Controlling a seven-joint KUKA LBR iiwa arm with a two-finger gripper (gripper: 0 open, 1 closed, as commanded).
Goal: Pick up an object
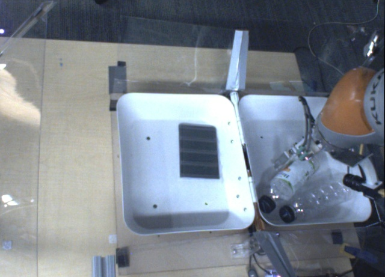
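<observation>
In the right bin lies a clear plastic bottle with a pale label and a black cap pointing to the near left corner. A second clear bottle lies beside it, its black cap by the front wall. My gripper hangs low over the right bin, right at the upper end of the labelled bottle. The orange band of the arm sits above it and hides part of the bin. A dark grey ribbed rectangular block lies flat in the middle of the left bin.
A grey upright bar stands at the back where the two bins meet. Dark cables run along the right bin's right side. Wooden bench surface stretches to the left under a clear sheet.
</observation>
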